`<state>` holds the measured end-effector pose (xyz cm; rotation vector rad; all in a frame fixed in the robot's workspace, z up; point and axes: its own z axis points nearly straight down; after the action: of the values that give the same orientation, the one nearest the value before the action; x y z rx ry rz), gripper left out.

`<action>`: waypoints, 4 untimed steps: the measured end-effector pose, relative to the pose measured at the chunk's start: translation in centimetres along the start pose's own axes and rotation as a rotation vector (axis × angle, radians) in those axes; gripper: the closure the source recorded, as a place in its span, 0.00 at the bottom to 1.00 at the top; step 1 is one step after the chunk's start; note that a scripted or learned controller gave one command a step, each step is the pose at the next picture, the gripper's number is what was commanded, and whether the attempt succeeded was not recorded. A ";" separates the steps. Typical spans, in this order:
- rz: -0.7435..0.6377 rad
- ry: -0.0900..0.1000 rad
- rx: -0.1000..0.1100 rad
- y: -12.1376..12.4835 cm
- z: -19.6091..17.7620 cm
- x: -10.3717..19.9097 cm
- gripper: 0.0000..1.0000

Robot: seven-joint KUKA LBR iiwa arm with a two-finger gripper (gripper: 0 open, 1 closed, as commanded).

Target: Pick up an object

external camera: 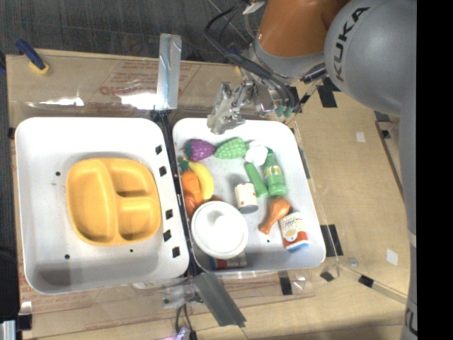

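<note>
My gripper hangs over the far rim of the right bin, its two metal fingers apart and nothing between them. Just below it in the bin lie purple grapes and a green bumpy vegetable. Further toys fill the bin: a white piece, a green bottle, a green cucumber, a banana, an orange carrot, a small white can, a drumstick, a red-labelled cup and a white bowl.
The left bin holds a yellow divided tray. A grey upright strip stands behind the gap between the bins. The arm's orange band and grey body loom over the bench's back right.
</note>
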<state>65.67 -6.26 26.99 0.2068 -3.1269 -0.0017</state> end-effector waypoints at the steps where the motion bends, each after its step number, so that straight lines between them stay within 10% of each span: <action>1: -0.001 0.005 0.000 0.0 -0.7 -0.1 1.00; 4: 0.000 0.018 -0.001 0.0 -2.7 -0.2 1.00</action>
<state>65.89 -6.21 29.68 0.2058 -3.1091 -0.0010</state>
